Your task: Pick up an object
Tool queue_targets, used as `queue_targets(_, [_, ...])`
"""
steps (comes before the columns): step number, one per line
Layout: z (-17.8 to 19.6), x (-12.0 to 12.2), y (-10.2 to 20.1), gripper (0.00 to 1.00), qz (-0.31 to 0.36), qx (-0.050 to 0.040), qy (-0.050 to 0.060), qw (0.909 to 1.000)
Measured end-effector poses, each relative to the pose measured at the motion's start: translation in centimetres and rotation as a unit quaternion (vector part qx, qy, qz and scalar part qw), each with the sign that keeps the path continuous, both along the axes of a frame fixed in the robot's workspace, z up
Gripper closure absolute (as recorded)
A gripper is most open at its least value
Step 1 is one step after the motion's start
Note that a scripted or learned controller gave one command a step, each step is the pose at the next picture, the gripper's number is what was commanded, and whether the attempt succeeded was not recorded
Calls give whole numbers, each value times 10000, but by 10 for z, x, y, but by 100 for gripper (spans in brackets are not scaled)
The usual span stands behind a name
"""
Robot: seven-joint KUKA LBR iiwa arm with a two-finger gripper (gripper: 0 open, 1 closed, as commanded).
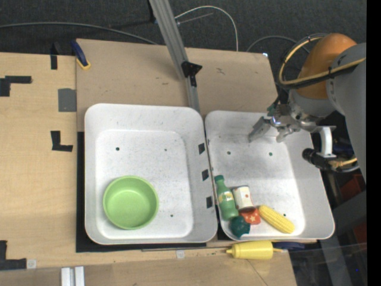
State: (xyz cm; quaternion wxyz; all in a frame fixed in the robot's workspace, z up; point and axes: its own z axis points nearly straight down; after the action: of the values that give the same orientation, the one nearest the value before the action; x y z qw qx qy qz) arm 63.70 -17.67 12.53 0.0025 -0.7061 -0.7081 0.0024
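- Fingers (pixel 271 131) spread apart, pinching nothing, poised over the far end of the right bin (pixel 309 177).
- Toward the near side from the fingers, well apart: green bottle (pixel 225 199), small white can (pixel 243 196), red piece (pixel 250 215), dark green piece (pixel 239 226) and corn cob (pixel 275 218), clustered together.
- Farther near, outside the bin on the desk (pixel 131 70): yellow bottle (pixel 252 250).
- Far left of the fingers, in the left bin (pixel 143 115): green bowl (pixel 130 202).

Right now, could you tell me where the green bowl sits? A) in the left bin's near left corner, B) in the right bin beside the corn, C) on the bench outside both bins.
A: the green bowl rests alone in the left bin, near its front left corner.
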Motion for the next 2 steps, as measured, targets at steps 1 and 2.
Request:
queue_targets(1, [-38,0,1,0,2,-11,-29,10000])
queue_targets(2, [-27,1,2,100,8,-9,-30,10000])
